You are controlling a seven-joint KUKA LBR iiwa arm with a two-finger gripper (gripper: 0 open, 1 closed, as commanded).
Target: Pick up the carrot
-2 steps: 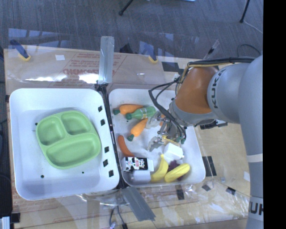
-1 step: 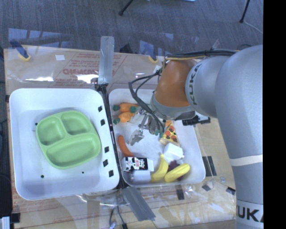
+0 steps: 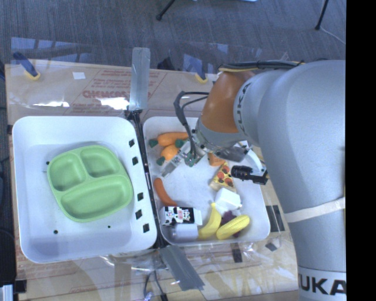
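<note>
Gripper (image 3: pixel 179 160) over the right bin (image 3: pixel 194 238)
Carrot (image 3: pixel 171 139) lies at the bin's far left, just beside the fingers; can't tell whether they're open or clenched.

floor (image 3: pixel 88 23): grey-blue carpet along the top | stand legs (image 3: pixel 322 14): thin, dark, at top right and top centre | bench (image 3: pixel 76 88): tan board under glossy clear sheet | light: bright glare on the sheet at left
</note>
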